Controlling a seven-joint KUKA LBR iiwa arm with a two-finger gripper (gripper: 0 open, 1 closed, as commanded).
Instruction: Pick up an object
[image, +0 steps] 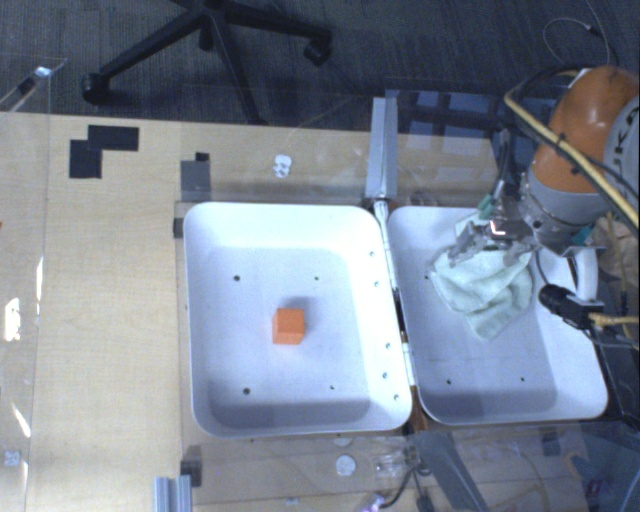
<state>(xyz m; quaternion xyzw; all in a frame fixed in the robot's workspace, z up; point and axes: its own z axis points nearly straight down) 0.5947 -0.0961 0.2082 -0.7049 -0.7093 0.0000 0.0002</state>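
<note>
The pale cloth (487, 283) lay crumpled at the back of the right bin (500, 385), my jaws (492, 232) at its top edge; their spread I couldn't tell. Gathering a thick fold seemed wisest. An orange cube (289, 326) sat in the left bin (240, 400).

Two bins sit side by side on the counter (100, 300). A cube (289, 326) lies in the left bin (215, 400) (near its middle); a cloth (485, 285) lies in the right bin (560, 400), toward its back.

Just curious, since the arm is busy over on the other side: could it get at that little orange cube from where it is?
Probably yes. The orange cube sits alone in the left bin, nothing over it; the gripper is above the cloth.
</note>
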